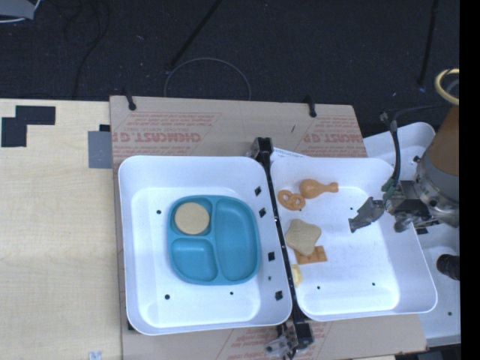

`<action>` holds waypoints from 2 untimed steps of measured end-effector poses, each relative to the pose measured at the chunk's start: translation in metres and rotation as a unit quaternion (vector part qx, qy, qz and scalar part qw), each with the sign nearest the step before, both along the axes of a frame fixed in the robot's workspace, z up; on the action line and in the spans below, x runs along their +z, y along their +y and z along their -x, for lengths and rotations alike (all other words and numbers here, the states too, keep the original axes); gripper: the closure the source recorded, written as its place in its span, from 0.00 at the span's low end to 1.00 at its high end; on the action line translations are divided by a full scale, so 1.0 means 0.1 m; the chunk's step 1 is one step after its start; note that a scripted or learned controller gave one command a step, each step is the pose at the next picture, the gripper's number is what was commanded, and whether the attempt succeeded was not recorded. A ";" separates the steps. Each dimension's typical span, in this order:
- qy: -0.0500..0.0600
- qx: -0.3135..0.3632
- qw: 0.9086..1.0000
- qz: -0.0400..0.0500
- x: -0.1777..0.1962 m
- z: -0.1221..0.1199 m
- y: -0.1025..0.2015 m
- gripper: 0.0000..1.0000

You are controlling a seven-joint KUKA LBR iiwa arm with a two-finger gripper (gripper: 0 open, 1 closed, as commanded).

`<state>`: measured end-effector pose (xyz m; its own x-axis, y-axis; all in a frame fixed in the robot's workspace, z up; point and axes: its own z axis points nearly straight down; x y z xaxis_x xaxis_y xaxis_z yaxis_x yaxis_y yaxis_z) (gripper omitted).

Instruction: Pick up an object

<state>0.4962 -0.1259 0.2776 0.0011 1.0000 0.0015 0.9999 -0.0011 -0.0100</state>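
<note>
Two bins (150,306): blue tray (225,253) left, food right. Gripper (369,214) over right bin, grip impossible to tell.

You can read red "CHEMCREST" print, upside down, on the cardboard sheet (225,130) under both bins; nothing else legible.

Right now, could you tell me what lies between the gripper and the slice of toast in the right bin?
In the camera view, the stretch between the gripper and the toast is bare white bin floor.
</note>
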 end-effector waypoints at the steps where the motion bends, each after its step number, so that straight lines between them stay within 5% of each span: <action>1: -0.004 0.001 1.000 0.001 0.04 -0.01 0.00 0.00; 2: 0.000 0.001 1.000 -0.001 -0.57 0.03 0.08 0.00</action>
